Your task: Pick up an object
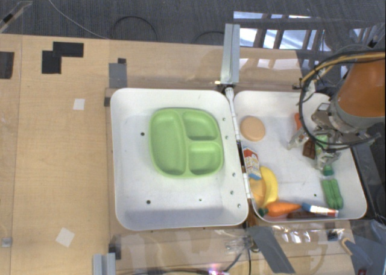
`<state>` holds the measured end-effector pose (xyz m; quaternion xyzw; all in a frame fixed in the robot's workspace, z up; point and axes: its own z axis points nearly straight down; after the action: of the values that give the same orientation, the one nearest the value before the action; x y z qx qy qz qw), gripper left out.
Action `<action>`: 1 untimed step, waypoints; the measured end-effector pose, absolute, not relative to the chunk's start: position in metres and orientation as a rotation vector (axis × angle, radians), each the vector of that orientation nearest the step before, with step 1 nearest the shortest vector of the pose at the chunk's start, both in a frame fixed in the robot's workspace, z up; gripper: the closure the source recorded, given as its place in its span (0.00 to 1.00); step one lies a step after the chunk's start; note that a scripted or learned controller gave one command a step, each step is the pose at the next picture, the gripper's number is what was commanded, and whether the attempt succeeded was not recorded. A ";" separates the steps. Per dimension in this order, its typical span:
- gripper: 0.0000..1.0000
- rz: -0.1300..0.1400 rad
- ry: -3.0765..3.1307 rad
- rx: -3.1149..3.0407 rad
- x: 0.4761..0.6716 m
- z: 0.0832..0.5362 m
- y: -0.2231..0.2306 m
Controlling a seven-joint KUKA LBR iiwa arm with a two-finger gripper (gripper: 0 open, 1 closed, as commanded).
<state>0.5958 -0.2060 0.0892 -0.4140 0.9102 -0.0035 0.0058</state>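
white plastic makes up the two shallow bins on the wooden surface [54, 165]. the left bin [129, 207] carries one green divided plate [185, 142]. the right bin [274, 108] carries the loose things: one round tan disc like a cookie [253, 128] near its upper left corner, one small printed packet [250, 161] against its left wall, one banana [269, 184] just below that, one carrot [281, 209] along the lower edge, one marker [318, 210] lying just beside the carrot, and one green cucumber-like piece [332, 193] toward the lower right.

the grey arm with its orange band [362, 90] reaches in from the right, and the pincer [318, 147] hangs low over the right side of the right bin, above the green piece and well apart from the banana and carrot. cables and the wrist crowd that spot, so i cannot tell whether the pincer is released or clenched, and nothing can be made out between its tips. a dark brownish shape sits right at it, too blurred to name.

as a judgement, the pick is not yet done: every countable thing lies on the bin floor, none lifted. the approach looks made; what remains is a firm grasp on something, most likely near the green piece, and then raising it clear of the bin.
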 end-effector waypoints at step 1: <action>0.00 -0.007 2.922 -1.112 0.592 0.090 -0.124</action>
<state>0.5919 -0.1239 0.0899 -0.3556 0.9346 -0.0022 0.0078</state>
